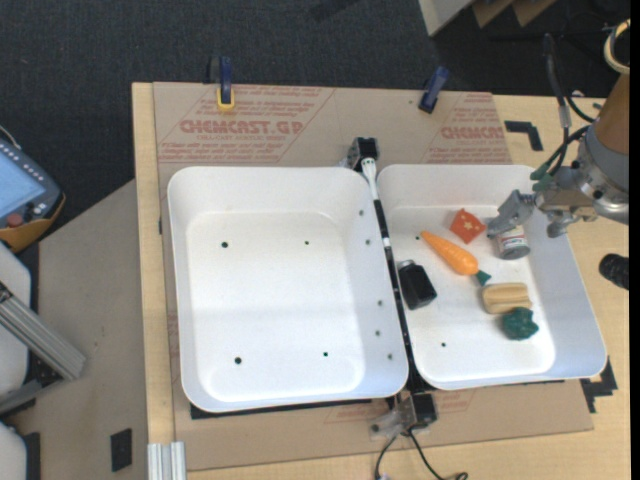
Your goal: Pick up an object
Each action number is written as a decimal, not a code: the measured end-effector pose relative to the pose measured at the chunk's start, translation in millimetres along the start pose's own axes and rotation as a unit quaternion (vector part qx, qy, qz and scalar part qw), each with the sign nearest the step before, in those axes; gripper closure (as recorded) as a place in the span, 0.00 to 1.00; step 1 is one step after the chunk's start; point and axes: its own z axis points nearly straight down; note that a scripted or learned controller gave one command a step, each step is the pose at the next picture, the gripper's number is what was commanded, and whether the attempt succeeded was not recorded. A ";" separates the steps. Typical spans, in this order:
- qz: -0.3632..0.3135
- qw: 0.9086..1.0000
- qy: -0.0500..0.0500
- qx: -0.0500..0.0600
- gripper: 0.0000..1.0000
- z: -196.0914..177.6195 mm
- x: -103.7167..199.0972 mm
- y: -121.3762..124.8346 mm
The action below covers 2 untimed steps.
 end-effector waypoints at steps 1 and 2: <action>-0.001 1.000 0.000 0.001 0.00 68.0 17.0 23.3; 0.000 1.000 0.001 0.002 0.00 168.7 36.4 23.2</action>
